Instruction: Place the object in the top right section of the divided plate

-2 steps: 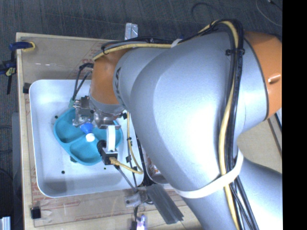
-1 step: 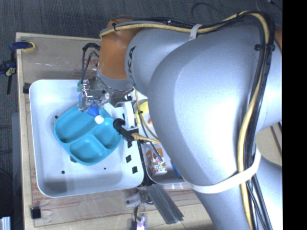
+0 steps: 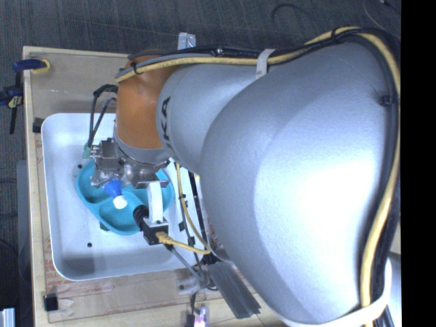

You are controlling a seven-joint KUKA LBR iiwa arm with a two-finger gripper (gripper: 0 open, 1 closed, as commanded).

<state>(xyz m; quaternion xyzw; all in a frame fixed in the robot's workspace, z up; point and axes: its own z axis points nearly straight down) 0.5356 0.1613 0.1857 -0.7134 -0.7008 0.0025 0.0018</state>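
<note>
Bearing the letters "KA" on its grey side, the arm (image 3: 272,169) covers a blue divided plate (image 3: 92,189) in the left white bin (image 3: 58,182); jaws' state I cannot tell.

I see the wooden bench (image 3: 34,182) carrying a shallow white bin (image 3: 58,203) on its left part, with a blue-handled clamp (image 3: 26,65) at its far left corner

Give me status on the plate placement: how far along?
Done: the arm has the gripper low over the blue divided plate in the white bin. In hand: unclear, since the wrist hides the fingers and the object. Left: confirming anything sits in the top right section.
</note>
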